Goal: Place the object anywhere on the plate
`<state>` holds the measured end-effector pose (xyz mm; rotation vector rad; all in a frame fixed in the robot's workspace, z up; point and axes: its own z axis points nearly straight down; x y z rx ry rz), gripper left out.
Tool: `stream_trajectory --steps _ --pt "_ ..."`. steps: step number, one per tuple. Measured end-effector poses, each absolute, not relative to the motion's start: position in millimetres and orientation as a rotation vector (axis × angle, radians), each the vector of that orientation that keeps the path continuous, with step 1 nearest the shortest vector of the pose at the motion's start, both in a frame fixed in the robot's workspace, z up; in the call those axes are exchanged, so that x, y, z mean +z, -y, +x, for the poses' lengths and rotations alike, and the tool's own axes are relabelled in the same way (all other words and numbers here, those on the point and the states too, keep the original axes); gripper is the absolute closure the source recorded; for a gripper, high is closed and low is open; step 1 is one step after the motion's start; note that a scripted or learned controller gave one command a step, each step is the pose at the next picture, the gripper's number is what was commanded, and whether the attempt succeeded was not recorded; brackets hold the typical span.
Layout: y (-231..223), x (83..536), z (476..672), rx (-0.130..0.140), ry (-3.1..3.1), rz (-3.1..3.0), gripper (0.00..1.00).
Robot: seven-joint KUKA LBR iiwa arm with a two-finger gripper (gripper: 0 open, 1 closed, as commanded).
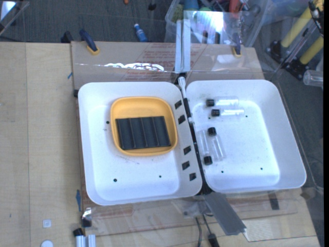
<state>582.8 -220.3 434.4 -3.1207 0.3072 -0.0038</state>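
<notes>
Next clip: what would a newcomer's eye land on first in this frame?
First, the yellow plate in the left bin, with a dark ribbed black object lying on it. Next, the small clear vials with black caps scattered in the right bin, near its left side. Behind the bins, a clear tub of colourful clutter stands at the top of the view.

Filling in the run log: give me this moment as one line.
plate: yellow, left bin | on plate: dark ridged block | right bin: clear vials, black caps
</notes>
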Motion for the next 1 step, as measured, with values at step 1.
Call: stream_trajectory --steps 1 --pt "220.7 434.0 558.7 0.0 -0.314 -3.12 1.0"
